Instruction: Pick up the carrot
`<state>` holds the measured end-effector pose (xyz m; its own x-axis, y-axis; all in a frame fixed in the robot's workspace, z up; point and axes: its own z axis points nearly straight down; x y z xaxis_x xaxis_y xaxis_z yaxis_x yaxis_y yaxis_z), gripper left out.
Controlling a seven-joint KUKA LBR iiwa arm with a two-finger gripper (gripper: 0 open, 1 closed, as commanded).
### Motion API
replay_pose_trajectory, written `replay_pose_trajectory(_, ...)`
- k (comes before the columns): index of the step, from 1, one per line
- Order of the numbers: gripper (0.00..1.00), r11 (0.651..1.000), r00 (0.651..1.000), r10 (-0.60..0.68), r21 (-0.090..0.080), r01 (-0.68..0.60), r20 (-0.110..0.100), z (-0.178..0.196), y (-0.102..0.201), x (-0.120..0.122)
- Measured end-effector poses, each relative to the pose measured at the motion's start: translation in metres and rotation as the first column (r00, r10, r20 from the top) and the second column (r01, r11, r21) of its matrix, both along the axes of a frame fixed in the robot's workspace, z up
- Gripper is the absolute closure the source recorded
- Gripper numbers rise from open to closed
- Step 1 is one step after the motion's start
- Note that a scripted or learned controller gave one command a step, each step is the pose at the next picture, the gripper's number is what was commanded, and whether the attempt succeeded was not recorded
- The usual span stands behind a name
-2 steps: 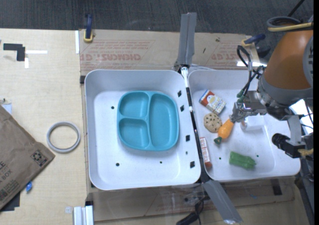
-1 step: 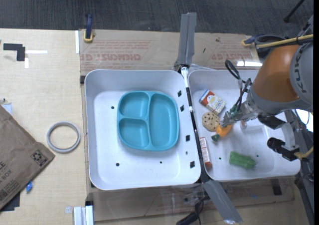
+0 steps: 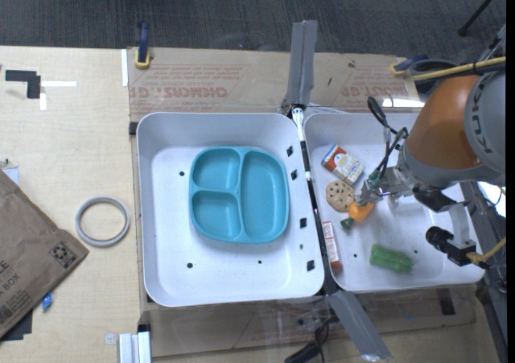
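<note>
- Orange-banded arm (image 3: pixel 447 124): stands highest, so nearest the lens. Reaches in from the view's right over the right-hand bin (image 3: pixel 426 277).
- Carrot (image 3: pixel 361 210): small and orange, with a green end pointing toward the view's lower left. Lies on the floor of the right-hand bin, near its left wall.
- Gripper (image 3: pixel 375 191): sits just above and to the right of the carrot's orange end, touching it or very nearly so. Whether the claw is released, clenched or grasping cannot be told, and nothing shows the carrot as held.
- Cookie (image 3: pixel 339 195): round and speckled, just beside the carrot on its upper left. Risk: a closing claw set slightly off could catch or shove the cookie instead.
- Snack packet (image 3: pixel 344 164): white and orange, beyond the cookie. It crowds the same corner.
- Red stick packet (image 3: pixel 330 242): lies along the bin's left wall, below the carrot.
- Green item (image 3: pixel 391 258): lies apart, toward the bin's lower edge, and is unlikely to interfere.
- Handling judgement: the carrot is tapered and probably smooth. A grip near the tip may squeeze it out sideways, or it may pivot and drop on lifting.
- Teal divided plate (image 3: pixel 240 194): in the left-hand bin, well apart.
- Tape ring (image 3: pixel 102 220): on the bench at the far left.
</note>
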<state>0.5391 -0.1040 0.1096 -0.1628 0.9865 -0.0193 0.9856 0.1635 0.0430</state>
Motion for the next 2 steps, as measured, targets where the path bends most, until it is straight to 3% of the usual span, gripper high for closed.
replay_pose_trajectory(1, 0.00, 0.999, 0.999, -0.032, 0.005, 0.032, -0.005, 0.000, -0.001, 0.002)
replay_pose_trajectory(2, 0.00, 0.945, 0.944, -0.327, 0.011, 0.328, -0.046, 0.005, 0.004, -0.014)
